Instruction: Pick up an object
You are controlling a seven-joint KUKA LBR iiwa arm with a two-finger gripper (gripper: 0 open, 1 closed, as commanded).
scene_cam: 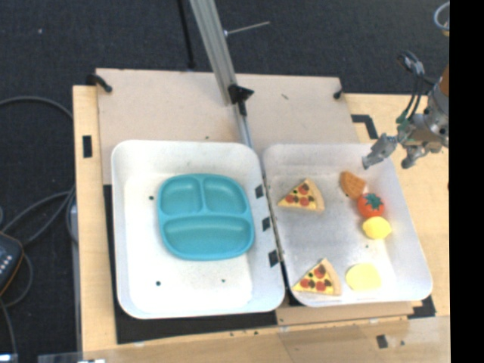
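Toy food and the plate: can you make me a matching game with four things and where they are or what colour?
Things:
1. divided plate
2. tomato
3. upper pizza slice
4. gripper

Clues:
A. red, beside the lemon
B. teal, in the left bin
C. above the right bin's far right corner
D. near the divider, far half of the right bin

Pairs: 1-B, 2-A, 3-D, 4-C
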